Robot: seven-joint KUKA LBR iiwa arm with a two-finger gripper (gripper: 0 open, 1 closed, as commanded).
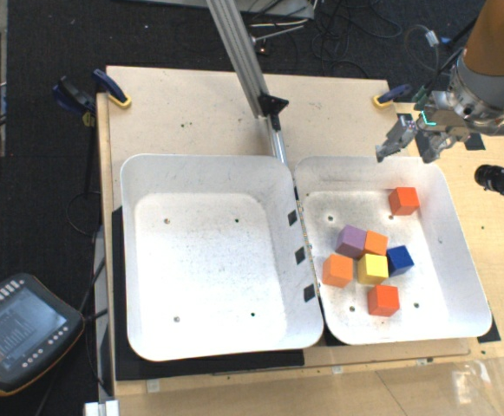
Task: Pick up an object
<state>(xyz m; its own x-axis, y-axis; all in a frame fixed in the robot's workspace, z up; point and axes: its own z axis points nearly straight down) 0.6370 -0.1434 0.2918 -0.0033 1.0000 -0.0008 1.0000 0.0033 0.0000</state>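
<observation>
I see right shallow white plastic bin [460, 258] at frame's centre-right holding small coloured cubes [369, 263]: purple, orange, yellow, blue clustered, red-orange one [403, 200] apart above. Claw [414, 141] at upper right, spread open, holding nothing.

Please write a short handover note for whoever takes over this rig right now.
Gripper: jaws open, holding nothing, above the far edge of the right bin.
Blocks, all in the right bin: one orange block alone near the gripper; a cluster of purple, yellow, blue and three more orange-red blocks mid-bin.
Done: nothing picked yet.
Left: descend, grasp one block, lift. The lone orange block looks easiest.
</observation>
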